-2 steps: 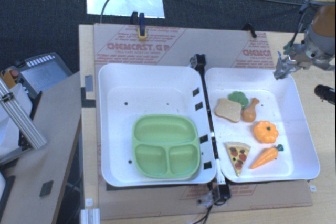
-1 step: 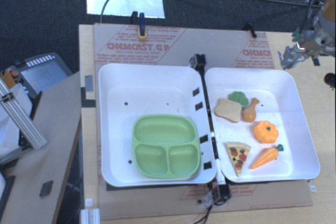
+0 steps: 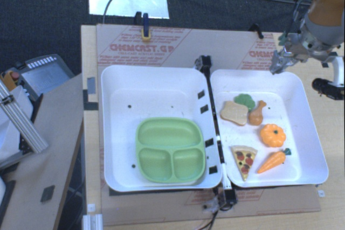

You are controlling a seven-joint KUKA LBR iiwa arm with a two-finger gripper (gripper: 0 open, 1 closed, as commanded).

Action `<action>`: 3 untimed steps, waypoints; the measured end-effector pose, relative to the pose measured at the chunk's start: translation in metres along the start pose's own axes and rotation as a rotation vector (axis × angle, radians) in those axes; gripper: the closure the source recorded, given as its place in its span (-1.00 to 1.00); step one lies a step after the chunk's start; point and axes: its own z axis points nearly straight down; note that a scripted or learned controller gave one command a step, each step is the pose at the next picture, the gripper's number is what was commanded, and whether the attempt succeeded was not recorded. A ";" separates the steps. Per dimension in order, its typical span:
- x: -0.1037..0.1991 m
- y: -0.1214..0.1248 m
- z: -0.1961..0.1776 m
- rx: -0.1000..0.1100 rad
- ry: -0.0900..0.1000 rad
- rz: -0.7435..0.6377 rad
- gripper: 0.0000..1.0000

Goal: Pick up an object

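**Crowded toys, far pincer**

On the tabletop (image 3: 89, 116), the right bin (image 3: 307, 116) holds bread slice (image 3: 234, 113), broccoli (image 3: 246, 100), drumstick (image 3: 257, 112), pumpkin (image 3: 273, 135), pizza slice (image 3: 244, 160) and carrot (image 3: 274, 160). The bread, broccoli and drumstick touch, so a grasp may nudge neighbours. The pincer (image 3: 280, 63) hovers over the bin's far rim, holding nothing; its opening is unclear.

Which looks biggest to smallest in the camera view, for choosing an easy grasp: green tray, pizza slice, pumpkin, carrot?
1. green tray, clearly largest.
2. pizza slice and carrot look alike; no ranking between them.
3. pumpkin, slightly smaller.
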 end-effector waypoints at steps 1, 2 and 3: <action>0.058 -0.016 0.010 0.002 0.001 0.001 1.00; 0.110 -0.035 0.023 0.003 0.001 0.000 1.00; 0.151 -0.058 0.025 0.003 0.000 0.001 1.00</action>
